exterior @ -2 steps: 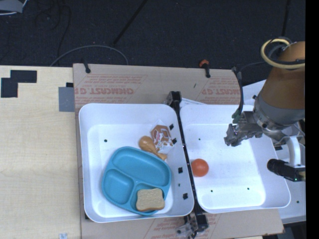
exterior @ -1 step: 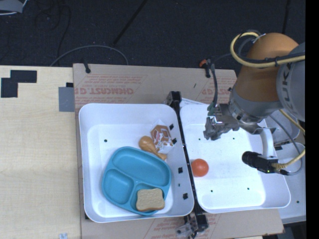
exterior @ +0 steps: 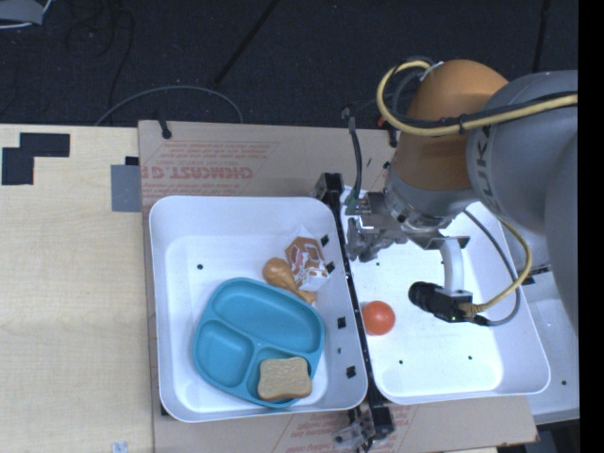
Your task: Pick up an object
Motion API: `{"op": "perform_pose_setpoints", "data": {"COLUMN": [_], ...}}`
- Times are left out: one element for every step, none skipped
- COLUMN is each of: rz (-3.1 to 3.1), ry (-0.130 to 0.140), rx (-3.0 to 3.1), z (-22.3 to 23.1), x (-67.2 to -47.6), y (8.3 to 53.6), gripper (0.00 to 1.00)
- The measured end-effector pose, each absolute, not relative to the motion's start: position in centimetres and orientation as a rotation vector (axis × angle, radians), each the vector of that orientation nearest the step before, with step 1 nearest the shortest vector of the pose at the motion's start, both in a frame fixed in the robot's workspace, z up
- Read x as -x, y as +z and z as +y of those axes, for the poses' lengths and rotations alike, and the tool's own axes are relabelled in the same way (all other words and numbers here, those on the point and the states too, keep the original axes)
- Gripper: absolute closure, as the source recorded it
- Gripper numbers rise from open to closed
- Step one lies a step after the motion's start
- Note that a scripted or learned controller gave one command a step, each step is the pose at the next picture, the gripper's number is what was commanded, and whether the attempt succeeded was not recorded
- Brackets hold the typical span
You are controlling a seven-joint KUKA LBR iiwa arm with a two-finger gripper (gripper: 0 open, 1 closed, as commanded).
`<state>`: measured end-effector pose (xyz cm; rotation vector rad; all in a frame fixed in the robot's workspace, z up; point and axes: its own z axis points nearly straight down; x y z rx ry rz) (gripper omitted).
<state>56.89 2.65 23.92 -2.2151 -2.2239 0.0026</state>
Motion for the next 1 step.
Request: {"op": "perform_pose_setpoints", "data": {"rz": [-2.225], "ry": [0.000], "rx": [2.215], "z": [7.41], "x": [-59.08], "y": [24.40], "gripper": [1.00]}}
